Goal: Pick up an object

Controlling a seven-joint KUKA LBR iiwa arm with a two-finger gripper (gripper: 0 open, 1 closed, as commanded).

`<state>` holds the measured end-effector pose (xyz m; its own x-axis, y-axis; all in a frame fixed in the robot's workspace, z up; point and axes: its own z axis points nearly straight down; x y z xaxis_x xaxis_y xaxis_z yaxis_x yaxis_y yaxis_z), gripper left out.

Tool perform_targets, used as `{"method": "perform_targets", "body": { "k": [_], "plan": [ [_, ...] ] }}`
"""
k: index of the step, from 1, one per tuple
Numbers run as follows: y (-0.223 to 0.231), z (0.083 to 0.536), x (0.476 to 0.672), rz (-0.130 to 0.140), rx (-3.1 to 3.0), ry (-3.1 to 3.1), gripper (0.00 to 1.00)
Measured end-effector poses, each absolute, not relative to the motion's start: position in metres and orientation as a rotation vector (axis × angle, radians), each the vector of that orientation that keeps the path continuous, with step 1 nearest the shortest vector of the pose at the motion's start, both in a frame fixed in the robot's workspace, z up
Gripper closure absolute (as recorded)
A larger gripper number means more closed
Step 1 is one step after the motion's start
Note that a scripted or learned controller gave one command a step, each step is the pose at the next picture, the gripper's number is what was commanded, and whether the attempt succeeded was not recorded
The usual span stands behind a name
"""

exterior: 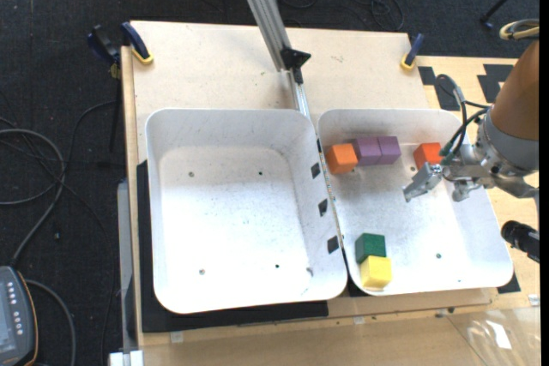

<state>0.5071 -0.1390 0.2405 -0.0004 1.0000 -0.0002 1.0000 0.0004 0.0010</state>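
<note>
The end effector [439, 182], open and empty, hovers beside the orange-red block [426, 155], purple block [378, 150] nearby.

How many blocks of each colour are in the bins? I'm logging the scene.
Orange blocks: 2
Purple block: 1
Green block: 1
Yellow block: 1
Total: 5, all in the right bin.

An orange block [344, 157] touches a purple block [378, 150] at the right bin's far side. Another orange block [426, 155] lies beside the hand [439, 183]. A green block [371, 246] touches a yellow block [375, 271] near the front rim.
</note>
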Motion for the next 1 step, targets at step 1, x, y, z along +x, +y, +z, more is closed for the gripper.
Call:
{"method": "perform_targets", "body": {
  "k": [1],
  "plan": [
    [-0.0707,0.1922,0.5623,0.001,2.212,2.234,0.0]
  ]
}}
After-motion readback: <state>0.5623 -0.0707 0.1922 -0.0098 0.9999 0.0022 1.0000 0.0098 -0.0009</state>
